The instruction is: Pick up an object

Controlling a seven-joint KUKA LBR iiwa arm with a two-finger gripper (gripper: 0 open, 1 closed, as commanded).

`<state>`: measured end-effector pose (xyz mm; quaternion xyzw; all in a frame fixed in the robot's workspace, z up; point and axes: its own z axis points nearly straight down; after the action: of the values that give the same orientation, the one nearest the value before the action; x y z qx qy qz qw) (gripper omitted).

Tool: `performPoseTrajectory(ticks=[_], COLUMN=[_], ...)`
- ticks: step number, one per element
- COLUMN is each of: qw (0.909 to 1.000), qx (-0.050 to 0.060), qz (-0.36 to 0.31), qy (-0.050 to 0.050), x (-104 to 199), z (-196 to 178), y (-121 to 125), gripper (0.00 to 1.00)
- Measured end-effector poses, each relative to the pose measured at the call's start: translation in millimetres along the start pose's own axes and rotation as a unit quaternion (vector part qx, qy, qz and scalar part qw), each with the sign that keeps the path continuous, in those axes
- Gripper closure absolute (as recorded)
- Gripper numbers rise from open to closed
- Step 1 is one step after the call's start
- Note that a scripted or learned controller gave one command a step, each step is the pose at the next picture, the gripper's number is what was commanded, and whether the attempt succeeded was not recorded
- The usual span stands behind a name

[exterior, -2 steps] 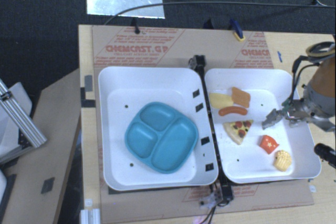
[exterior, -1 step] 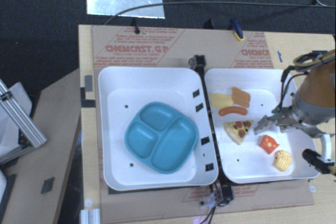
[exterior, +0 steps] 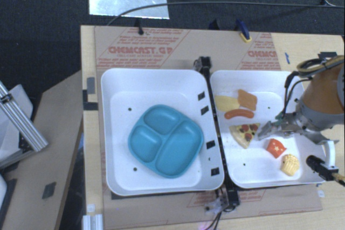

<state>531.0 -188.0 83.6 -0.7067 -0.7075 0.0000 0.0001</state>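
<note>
Hand (exterior: 262, 132) hovers just beside the pizza slice (exterior: 244, 133) in the right bin (exterior: 253, 178).

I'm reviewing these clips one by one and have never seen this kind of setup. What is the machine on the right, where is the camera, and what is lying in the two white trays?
One camera looks down at a slant on a bench with two shallow white bins. The grey and orange shape at the right is a robot arm reaching in; its hand hangs low over the right bin, beside a toy pizza slice. I cannot tell whether it holds anything. That bin also has a cheese slice, an orange piece, a sausage, a red piece and a corn cob. The left bin holds a blue divided plate.
</note>
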Motion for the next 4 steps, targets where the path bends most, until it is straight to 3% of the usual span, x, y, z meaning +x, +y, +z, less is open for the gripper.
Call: performPoseTrajectory(ticks=[1,3,4], qw=[1.0,1.0,1.0], qx=[-0.002,-0.004,-0.002], qz=[0.0,-0.002,-0.002], qy=[0.0,-0.002,-0.001], x=[-0.3,-10.6,-10.8], z=[-12.4,-137.5,-152.4], y=[1.3,-0.8,0.4], gripper=[1.0,1.0,1.0])
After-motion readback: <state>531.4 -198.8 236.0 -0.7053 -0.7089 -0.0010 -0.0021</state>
